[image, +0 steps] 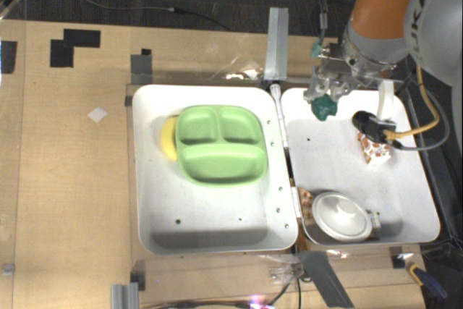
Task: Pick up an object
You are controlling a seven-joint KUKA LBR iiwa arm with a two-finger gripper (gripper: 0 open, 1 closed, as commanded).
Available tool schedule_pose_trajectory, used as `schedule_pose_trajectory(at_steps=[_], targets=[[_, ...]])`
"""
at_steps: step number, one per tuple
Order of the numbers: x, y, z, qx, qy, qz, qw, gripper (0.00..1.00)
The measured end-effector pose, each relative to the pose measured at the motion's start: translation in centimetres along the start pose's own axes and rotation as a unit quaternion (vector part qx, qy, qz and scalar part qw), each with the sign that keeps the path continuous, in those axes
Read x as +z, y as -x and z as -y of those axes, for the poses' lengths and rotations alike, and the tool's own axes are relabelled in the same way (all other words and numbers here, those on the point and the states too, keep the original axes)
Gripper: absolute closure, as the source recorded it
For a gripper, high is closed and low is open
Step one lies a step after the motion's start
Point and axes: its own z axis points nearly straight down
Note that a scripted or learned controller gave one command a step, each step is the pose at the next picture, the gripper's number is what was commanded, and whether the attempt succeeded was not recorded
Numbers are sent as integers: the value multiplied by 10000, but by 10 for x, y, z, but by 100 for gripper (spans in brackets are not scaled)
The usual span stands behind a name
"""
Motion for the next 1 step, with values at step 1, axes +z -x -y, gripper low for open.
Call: schedule_pose_trajectory(at_steps=[1], targets=[[45,1,-46,-210,3,-1,9998,100]])
